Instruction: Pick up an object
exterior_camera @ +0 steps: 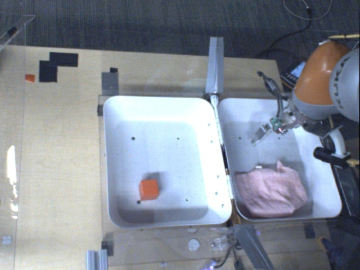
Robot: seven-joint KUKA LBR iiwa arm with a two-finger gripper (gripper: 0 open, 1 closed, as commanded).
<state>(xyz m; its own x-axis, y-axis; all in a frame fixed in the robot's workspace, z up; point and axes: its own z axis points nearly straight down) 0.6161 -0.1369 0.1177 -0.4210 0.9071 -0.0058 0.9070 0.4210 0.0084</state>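
An orange cube (pixel 149 189) lies in the left bin (pixel 169 108), near its front left corner. A crumpled pink cloth (pixel 271 191) fills the front part of the right bin (pixel 242 111). My gripper (pixel 259 136) hangs over the back half of the right bin, pointing down and to the left, a short way behind the cloth and apart from it. Nothing shows in its grasp. The grey arm with its orange band (pixel 316 75) comes in from the right edge.
A metal divider post (pixel 214 66) stands behind the seam between the two bins. Black blocks (pixel 56 65) and a small orange tab (pixel 30 78) sit on the wooden bench at the far left. Cables (pixel 270 86) trail near the arm's wrist.
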